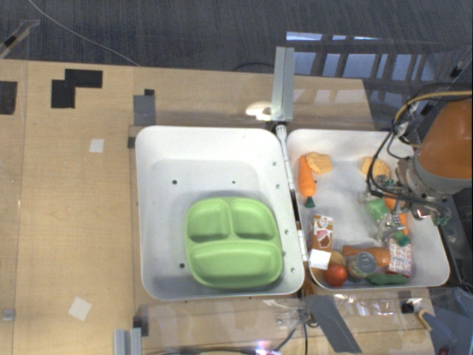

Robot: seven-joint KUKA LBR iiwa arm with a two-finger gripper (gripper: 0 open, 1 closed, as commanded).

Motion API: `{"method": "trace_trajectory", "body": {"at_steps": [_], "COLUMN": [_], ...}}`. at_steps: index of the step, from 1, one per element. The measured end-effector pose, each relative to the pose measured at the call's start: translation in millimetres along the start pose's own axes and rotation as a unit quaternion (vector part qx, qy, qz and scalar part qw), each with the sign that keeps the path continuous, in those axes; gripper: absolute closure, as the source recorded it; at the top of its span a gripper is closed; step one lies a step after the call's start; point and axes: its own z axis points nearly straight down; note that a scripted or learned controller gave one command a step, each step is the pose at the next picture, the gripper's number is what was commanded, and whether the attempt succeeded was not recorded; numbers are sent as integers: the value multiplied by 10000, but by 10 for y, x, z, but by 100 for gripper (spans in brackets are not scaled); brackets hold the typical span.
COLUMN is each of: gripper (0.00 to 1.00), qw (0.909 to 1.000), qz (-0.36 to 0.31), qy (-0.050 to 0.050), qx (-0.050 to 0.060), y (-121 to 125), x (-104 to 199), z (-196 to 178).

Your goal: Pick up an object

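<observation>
The grey arm with its orange band [447,143] reaches in over the right shallow white bin [347,198], and its two-finger gripper [388,217] hangs low over the right half of that bin, among or just above a small green item [375,205] and bits of orange; the metal parts and clutter blur together there, so I cannot tell whether the claw is open, closed or gripping anything. Nothing is plainly lifted clear of the bin, so I judge the pick as not yet done: the grasp and the lift are what remain. The candidates all lie in the right bin: an orange carrot-shaped toy [306,177] near the left wall, a pale tan bread-like piece [319,163] just beside its top, a small brown printed carton [322,234] below it, a red tomato-like ball [336,274], a grey round tin [361,265] and a dark green pod [386,278] crowded along the near wall, and a yellowish piece [375,167] near the arm. The left shallow white bin [159,198] holds a light green divided plastic plate [233,240]. Open room is best in the right bin's centre; the near wall and right corner are crowded, so a descent there risks knocking neighbours or the rim.
</observation>
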Motion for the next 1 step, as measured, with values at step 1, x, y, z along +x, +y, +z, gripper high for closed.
{"method": "trace_trajectory", "body": {"at_steps": [1], "gripper": [0], "qw": [9997], "qz": [228], "qy": [-6], "qx": [2], "y": [-2], "x": [148], "z": [-5]}}
